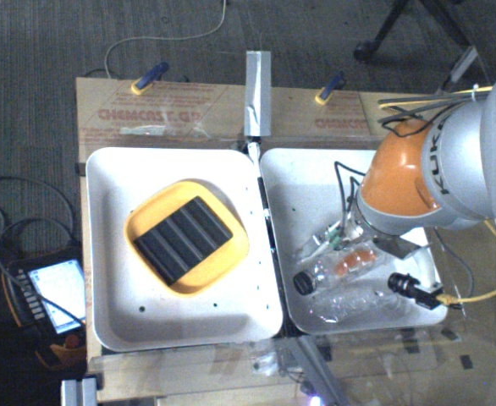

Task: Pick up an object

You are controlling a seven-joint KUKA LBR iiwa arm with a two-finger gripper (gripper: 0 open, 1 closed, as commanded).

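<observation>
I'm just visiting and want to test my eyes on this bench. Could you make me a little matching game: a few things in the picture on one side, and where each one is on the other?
Things:
1. yellow tray
2. clear bottle
3. blue clamps
4. arm

Places:
A. in the right bin
B. on the board's far edge, behind the bins
C. in the left bin
D. above the right bin, reaching in from the right

Pairs: 1-C, 2-A, 3-B, 4-D
</observation>
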